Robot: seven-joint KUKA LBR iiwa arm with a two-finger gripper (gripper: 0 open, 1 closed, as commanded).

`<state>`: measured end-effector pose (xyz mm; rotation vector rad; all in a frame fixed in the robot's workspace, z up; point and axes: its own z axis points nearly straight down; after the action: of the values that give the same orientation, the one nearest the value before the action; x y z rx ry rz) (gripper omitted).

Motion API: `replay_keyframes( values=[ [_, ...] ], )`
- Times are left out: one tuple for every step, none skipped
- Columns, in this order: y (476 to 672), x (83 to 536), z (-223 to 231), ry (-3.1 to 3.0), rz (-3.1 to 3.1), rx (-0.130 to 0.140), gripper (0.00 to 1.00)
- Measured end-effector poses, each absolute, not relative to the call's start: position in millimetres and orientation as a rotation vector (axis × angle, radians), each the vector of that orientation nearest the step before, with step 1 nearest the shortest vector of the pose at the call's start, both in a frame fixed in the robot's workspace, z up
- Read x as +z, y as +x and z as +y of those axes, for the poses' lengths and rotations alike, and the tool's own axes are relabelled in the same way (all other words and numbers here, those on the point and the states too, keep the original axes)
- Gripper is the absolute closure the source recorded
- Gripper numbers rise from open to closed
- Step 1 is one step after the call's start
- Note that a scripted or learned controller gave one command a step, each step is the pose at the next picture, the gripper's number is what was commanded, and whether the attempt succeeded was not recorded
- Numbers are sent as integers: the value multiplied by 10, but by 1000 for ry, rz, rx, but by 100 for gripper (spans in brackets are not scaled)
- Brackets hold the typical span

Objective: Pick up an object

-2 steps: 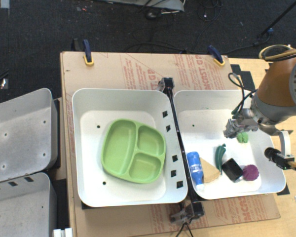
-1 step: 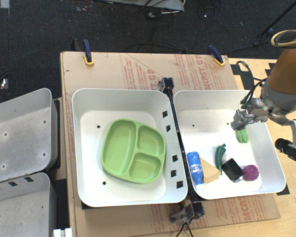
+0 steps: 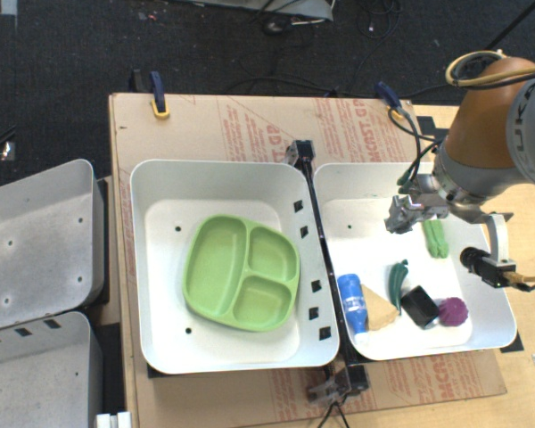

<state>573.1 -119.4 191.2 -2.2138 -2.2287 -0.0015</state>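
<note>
At far left, two grey-white speckled panels (image 3: 36,239) are cut off by the frame edge, lying on dark carpet. The cardboard-covered bench (image 3: 223,123) carries two shallow white bins. The left white bin (image 3: 152,239) holds one light green plastic plate with three compartments (image 3: 242,273). The right white bin (image 3: 357,185) holds six small things: a blue cylinder with a white end (image 3: 351,300), a tan wedge (image 3: 382,315) touching it, a dark green curved piece (image 3: 398,280), a black block (image 3: 419,307), a purple ball (image 3: 452,311), and a light green oblong piece (image 3: 436,237). The metal two-finger gripper (image 3: 405,214) sits low just left of the light green piece; whether its fingers are parted or grip anything cannot be told. The orange-banded arm (image 3: 486,132) runs off the right edge.
</note>
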Motion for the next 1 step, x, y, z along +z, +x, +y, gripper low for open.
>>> replay_keyframes(
  values=[
    [5761, 1969, -765, -2214, -2229, -1, 100]
  ],
)
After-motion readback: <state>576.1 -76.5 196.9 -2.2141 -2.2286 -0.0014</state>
